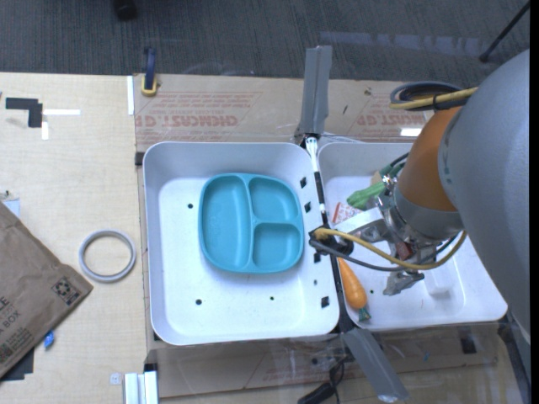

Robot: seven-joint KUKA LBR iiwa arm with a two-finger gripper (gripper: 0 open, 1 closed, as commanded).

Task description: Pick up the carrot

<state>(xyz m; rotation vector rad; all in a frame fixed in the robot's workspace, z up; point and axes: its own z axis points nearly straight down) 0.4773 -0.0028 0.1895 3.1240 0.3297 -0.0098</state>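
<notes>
The carrot is orange with a small green end. It lies along the left wall of the right bin, near that bin's front corner. My gripper hangs low over the middle of the right bin, a short way right of the carrot and apart from it. The grey arm with its orange band hides most of the bin's right half. A yellow cable loops from the wrist toward the bin divider, just above the carrot.
The left bin holds a blue divided plate. A green item and a white and red item lie at the back left of the right bin. A tape ring and a brown box lie on the bench at the left.
</notes>
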